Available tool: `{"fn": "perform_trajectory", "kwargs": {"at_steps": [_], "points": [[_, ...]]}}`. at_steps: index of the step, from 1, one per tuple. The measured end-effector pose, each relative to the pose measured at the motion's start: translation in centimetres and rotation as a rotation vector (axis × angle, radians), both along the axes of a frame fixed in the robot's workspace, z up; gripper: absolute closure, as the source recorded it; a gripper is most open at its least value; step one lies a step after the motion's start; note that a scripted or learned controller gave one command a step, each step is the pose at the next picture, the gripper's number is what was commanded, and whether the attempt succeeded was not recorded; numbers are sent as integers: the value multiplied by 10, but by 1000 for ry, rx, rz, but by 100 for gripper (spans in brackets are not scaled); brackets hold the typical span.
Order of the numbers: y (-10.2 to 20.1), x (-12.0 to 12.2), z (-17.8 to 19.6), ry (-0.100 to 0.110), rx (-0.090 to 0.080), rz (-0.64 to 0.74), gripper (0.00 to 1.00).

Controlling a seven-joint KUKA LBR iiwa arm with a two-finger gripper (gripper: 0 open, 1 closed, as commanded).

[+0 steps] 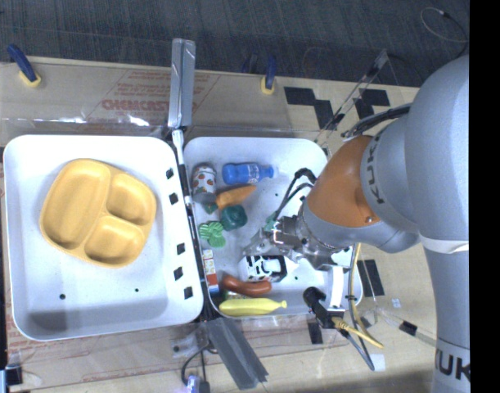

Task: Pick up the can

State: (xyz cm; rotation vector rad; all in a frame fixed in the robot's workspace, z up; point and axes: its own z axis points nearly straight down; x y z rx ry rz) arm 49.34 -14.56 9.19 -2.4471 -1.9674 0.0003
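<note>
a: where's the can (203, 178) sitting?

b: in the right bin (233, 150), up near its far left corner, close against the divider wall between the two bins. it lies just left of the blue bottle (246, 173), which lies on its side along the far end.

a: and the gripper (270, 244)?

b: it's low in the right bin, around the middle, under the orange band of the arm (348, 188). it hovers over a small black-and-white object (263, 264). the can is well apart from it, up and to the left.

a: is it clamped on anything?

b: i cannot tell. the wrist and cables hide that part, so i can't say whether it's released or clenched, and nothing is plainly seen in its grasp.

a: what else is in that bin?

b: an orange carrot-like piece (235, 196) just below the bottle, a teal item (233, 216) under that, and a green leafy thing (212, 233) near the left wall. at the near end a brown sausage (246, 286) lies just above a yellow banana (251, 306).

a: and the left bin (37, 301)?

b: it holds one big yellow moulded tray (98, 211), sitting toward its far left part.
</note>
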Motion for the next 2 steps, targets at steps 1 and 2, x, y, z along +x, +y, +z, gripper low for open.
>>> {"fn": "perform_trajectory", "kwargs": {"at_steps": [1,2], "points": [[-48,46,11,1,-1,-166,0],[-45,88,0,2,1,-172,0]]}}
